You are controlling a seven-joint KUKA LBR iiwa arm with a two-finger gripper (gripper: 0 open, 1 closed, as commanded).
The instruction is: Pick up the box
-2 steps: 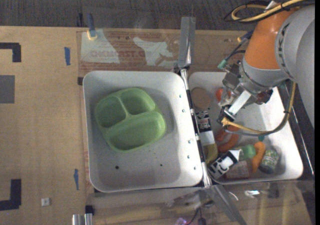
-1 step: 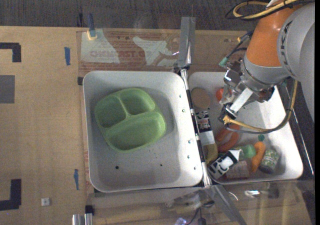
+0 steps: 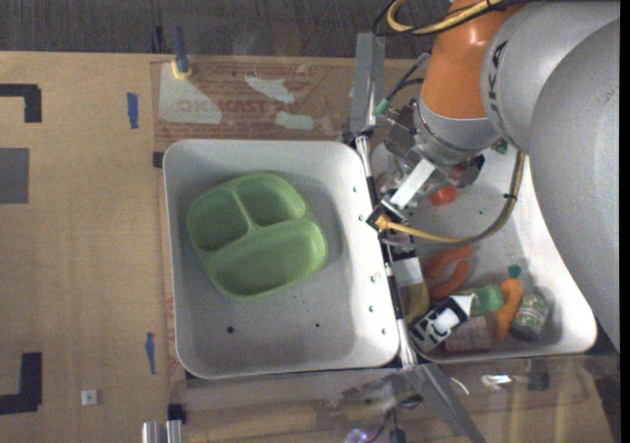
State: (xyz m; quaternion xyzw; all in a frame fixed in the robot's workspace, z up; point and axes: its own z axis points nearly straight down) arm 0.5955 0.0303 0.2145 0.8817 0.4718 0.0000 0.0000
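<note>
A small black-and-white box [image 3: 439,322] lies at the near left corner of the right bin [image 3: 566,333], partly on top of other items. My gripper [image 3: 440,173] hangs below the orange-banded wrist over the far left part of that bin, well away from the box on its far side. The wrist hides whatever is directly beneath it; a bit of a red thing [image 3: 443,197] peeks out there.
A green divided plate [image 3: 258,232] sits in the left bin [image 3: 197,333]. Near the box lie an orange curved piece [image 3: 453,269], an olive-tan packet [image 3: 410,280], a carrot [image 3: 509,303], a green-capped bottle [image 3: 486,301] and a small jar [image 3: 531,316].
</note>
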